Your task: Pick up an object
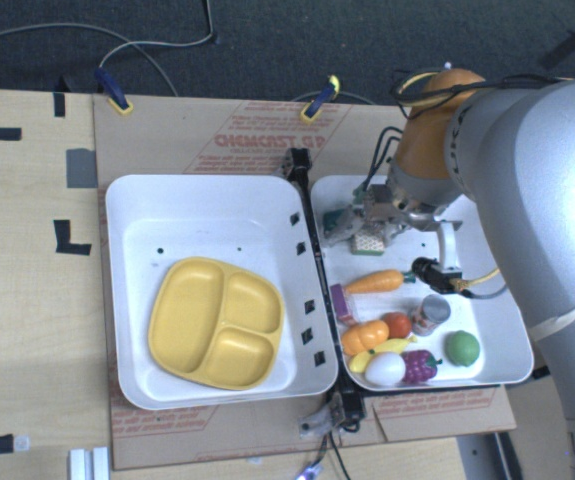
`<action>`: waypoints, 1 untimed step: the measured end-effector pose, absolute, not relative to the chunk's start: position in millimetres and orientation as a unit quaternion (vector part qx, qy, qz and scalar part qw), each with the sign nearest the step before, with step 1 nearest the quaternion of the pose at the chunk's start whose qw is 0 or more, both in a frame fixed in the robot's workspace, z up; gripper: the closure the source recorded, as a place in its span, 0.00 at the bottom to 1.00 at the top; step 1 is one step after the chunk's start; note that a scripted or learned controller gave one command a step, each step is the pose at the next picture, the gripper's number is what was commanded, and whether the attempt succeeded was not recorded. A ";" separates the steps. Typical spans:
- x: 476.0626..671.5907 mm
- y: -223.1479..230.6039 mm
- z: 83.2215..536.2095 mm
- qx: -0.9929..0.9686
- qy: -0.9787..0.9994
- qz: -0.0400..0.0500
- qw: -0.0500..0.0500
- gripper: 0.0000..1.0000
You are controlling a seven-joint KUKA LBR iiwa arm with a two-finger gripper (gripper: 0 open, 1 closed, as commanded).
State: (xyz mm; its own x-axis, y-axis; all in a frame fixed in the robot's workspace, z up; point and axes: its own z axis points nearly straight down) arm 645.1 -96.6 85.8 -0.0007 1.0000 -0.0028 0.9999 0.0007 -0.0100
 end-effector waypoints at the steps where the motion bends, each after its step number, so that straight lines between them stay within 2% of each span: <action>1: 644.3 -97.3 94.8 -0.707 -0.707 0.006 0.003 1.00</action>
